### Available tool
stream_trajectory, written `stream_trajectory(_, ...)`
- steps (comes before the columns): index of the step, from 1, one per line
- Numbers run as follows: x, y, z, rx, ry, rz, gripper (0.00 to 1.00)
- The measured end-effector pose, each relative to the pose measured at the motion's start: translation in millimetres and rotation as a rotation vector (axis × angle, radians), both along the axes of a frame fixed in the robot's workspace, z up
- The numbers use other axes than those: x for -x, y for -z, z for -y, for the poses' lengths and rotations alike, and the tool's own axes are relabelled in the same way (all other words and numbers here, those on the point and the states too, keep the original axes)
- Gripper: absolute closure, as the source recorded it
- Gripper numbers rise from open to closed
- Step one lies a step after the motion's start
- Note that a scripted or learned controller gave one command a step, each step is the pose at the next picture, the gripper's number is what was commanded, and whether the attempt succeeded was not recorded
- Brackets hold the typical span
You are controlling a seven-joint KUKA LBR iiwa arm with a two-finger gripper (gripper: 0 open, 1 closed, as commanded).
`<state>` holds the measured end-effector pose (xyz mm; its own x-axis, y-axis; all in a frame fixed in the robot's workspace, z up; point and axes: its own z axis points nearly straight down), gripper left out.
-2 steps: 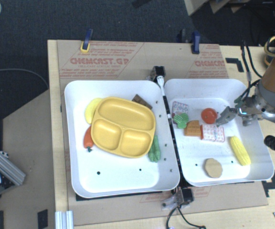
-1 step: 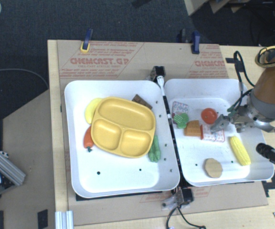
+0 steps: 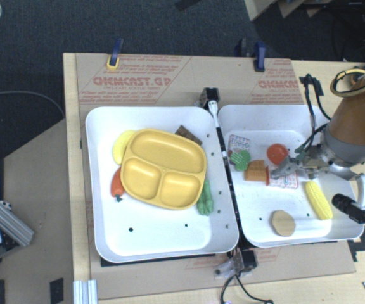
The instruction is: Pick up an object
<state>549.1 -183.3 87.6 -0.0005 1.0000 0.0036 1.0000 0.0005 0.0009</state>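
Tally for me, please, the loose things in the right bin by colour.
Red: 1, round ball
Green: 1, leafy piece
Orange: 1, block
Yellow: 1, corn cob
Tan: 1, potato-like lump
Total: 5

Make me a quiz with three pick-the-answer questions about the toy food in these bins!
1. Where is the yellow divided plate?
A. left bin
B. right bin
C. on the floor

2. What colour is the corn?
A. purple
B. yellow
C. blue

3. How does the plate lie?
A. flat, on top of other toys
B. standing on its edge
C. hanging from the arm

Answers: 1 A, it fills much of the left bin. 2 B, the cob by the gripper is yellow. 3 A, a red toy and a green one stick out beneath it.
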Motion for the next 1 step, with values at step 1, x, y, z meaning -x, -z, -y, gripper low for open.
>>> stream_trajectory(1, -3.5, -14.9, 2.2, 0.009, 0.001, 0.016, 1.00)
